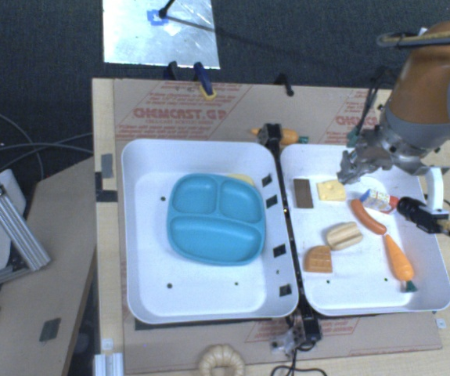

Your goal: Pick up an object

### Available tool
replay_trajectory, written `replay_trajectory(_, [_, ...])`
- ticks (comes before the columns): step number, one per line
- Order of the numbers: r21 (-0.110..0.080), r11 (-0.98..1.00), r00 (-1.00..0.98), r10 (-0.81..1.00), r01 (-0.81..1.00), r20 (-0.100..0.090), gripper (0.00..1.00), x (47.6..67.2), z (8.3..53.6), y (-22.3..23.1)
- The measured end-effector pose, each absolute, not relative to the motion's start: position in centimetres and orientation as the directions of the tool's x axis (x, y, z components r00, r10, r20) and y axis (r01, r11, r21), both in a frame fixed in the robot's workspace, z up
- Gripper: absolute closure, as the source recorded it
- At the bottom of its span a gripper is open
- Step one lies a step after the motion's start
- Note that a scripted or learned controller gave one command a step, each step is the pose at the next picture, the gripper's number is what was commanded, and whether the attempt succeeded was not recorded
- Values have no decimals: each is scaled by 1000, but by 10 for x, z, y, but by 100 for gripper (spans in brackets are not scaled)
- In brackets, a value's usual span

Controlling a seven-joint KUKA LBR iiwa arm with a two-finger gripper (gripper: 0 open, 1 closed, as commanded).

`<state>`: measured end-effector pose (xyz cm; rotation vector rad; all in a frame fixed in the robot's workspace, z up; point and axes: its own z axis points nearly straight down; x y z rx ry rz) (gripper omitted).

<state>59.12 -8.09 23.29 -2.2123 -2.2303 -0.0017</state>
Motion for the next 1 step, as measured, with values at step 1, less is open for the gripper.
replay_trajectory(1, [1, 7, -7, 1000, 1000, 0, 100, 583, 214, -71])
